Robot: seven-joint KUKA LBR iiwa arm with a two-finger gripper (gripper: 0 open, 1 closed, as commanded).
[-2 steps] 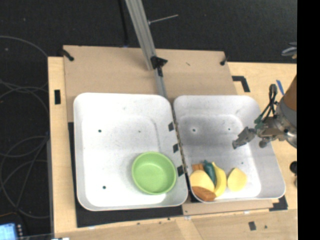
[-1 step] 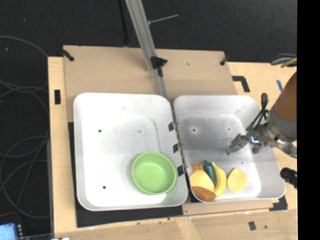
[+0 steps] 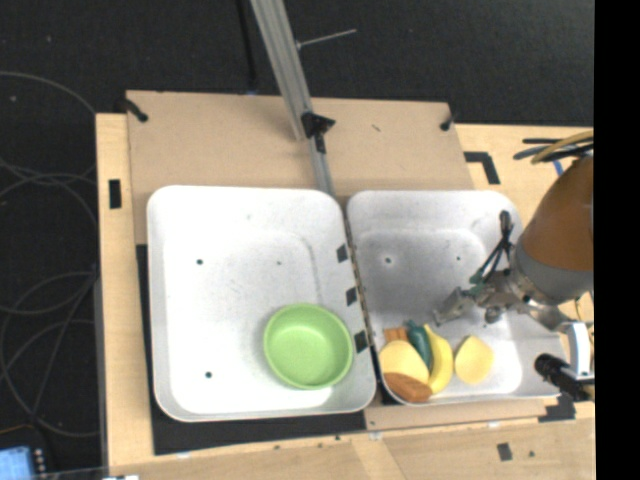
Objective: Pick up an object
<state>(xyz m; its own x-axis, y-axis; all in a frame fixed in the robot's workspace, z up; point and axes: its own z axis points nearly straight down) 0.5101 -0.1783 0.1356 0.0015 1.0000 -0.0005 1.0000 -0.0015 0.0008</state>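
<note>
The gripper (image 3: 462, 304) hangs over the right bin (image 3: 420, 223), its fingers seemingly parted and empty, approaching the yellow lemon (image 3: 474, 360) near the front wall; next it must descend and close.

Green bowl (image 3: 308, 345) in left bin (image 3: 200, 228); fruit pile (image 3: 430, 360) in right bin (image 3: 420, 218).

Round green plastic bowl (image 3: 308, 345) in left white bin (image 3: 180, 268), well left of the jaws; yellow lemon-shaped fruit (image 3: 474, 360) in right white bin (image 3: 400, 228), just below them.
</note>
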